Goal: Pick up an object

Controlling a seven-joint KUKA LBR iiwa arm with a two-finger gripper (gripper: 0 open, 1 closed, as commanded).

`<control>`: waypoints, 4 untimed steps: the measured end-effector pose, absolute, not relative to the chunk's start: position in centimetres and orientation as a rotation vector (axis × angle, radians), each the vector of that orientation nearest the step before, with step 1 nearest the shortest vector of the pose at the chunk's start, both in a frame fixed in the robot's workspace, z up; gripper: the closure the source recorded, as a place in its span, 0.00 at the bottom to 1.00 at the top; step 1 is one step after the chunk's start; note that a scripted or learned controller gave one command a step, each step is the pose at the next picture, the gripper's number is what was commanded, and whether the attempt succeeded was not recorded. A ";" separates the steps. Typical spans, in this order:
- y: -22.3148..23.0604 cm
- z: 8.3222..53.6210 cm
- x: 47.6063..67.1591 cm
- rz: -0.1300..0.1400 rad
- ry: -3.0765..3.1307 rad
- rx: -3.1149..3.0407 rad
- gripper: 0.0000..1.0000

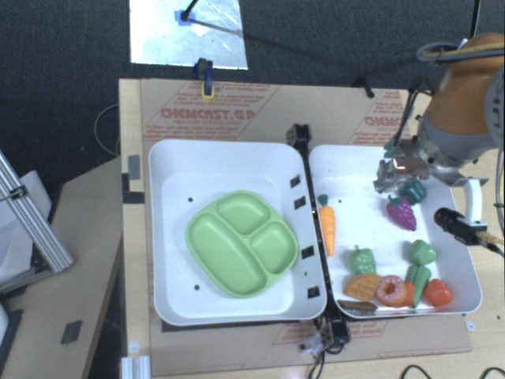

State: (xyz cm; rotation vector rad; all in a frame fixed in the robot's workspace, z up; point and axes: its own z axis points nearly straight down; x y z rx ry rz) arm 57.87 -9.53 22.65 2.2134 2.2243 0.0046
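- Gripper (pixel 392 174), grey metal two-finger type, hung over the far part of the right shallow white plastic bin (pixel 347 172), at the end of the grey arm with the orange band (pixel 465 77) that came in from the right.
- Could not tell how the gripper stood, spread or pressed together; that part was small and blurred.
- Small teal-green toy piece (pixel 413 189) sat just beside the gripper, on its near-right side; could not tell whether they touched, and nothing was visibly pinched.
- Purple plastic grape bunch (pixel 402 212) lay on the right bin floor just nearer than the gripper, apart from it.
- Orange plastic carrot with green top (pixel 327 226) lay along the left wall of the right bin, well left of the gripper.
- Green plastic bell pepper (pixel 363 259) lay nearer than the gripper, toward the bin's near side.
- Pink-frosted toy doughnut (pixel 390 290) and a tan waffle-like toy piece (pixel 362 287) lay at the near wall, touching each other.
- Green leafy plastic vegetable (pixel 422 252), a long green pod-like piece (pixel 417 281) and a red plastic tomato (pixel 439 293) clustered in the near-right corner, well apart from the gripper.
- Light green three-compartment plastic plate (pixel 241 243) sat in the left shallow white plastic bin (pixel 170 212), far left of the gripper.
- Black clips (pixel 301 135) sat along the seam between the bins.
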 end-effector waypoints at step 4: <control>-8.5 21.5 59.1 0.000 2.221 2.219 1.00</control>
